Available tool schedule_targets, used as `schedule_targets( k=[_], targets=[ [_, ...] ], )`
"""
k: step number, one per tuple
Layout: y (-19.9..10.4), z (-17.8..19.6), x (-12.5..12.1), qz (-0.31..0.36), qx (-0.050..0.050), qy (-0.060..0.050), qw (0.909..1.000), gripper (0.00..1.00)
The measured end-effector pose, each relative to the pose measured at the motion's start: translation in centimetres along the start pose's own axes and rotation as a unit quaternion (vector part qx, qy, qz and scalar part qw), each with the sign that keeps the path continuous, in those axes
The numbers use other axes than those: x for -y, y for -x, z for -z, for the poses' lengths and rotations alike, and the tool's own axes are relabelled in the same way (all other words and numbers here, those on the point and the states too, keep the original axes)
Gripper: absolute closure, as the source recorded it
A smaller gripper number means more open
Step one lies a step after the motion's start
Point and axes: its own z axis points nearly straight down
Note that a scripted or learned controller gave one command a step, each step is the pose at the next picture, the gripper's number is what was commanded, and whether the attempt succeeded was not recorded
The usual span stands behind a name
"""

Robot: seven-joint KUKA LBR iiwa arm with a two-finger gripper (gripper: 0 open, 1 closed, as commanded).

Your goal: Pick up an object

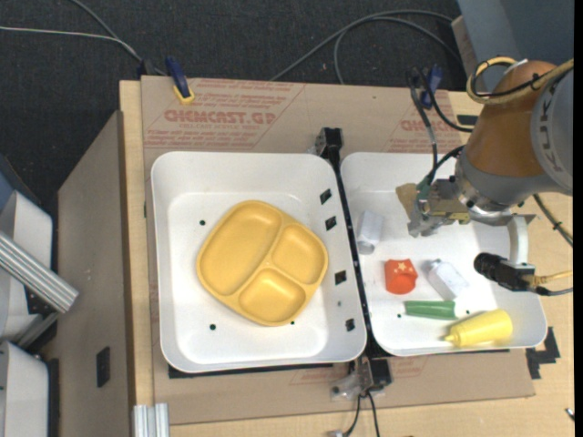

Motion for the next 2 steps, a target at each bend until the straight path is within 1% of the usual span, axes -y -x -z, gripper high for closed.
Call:
schedule_targets(
  k=[1, 2],
  targets=[
    [-0.61, 6.32, -0.2, 0.001, 0.0, 0.001, 1.0, 1.0],
    [-0.65, 5.89, -0.24, 0.0, 0.0, -0.002, 1.0, 1.0]
  ],
)
